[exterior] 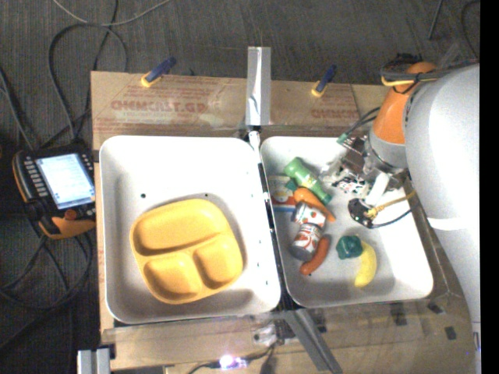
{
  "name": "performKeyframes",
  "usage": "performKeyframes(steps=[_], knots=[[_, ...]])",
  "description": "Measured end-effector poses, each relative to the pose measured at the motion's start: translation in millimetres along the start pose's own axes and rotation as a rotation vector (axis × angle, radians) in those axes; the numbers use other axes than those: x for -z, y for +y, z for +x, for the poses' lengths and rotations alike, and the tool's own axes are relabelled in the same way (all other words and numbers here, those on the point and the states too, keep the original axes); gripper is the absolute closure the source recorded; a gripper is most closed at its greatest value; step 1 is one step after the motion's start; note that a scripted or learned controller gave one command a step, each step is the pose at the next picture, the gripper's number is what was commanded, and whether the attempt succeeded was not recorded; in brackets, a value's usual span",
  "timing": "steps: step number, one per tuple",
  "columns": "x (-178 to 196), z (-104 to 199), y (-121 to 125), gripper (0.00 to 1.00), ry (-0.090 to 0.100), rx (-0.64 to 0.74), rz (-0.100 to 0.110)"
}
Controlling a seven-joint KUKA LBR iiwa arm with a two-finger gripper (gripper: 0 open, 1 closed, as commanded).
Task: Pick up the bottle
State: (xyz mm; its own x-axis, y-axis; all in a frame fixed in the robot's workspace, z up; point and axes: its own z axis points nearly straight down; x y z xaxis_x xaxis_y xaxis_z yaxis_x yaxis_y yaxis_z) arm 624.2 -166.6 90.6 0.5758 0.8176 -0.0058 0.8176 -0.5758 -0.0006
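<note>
We see the pincer [352, 174] low over the right bin [405, 283], but we cannot tell how it stands. The green bottle [306, 177] lies just to its left, tilted, apart from it. Below-left lie a can [308, 230] and carrot [314, 204]; below, a banana [365, 265].

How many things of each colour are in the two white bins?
Yellow: 2, the divided tray in the left bin and the banana in the right bin
Green: 2, the bottle and a small dark green block
Orange: 2, the carrot and a sausage-shaped toy
Red and white: 1, the can
Total: 7
</note>
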Motion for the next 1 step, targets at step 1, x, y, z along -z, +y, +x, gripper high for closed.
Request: performKeyframes(steps=[1], knots=[[70.1,27.2,34.0,0.0,-0.001,-0.166,0.002]])
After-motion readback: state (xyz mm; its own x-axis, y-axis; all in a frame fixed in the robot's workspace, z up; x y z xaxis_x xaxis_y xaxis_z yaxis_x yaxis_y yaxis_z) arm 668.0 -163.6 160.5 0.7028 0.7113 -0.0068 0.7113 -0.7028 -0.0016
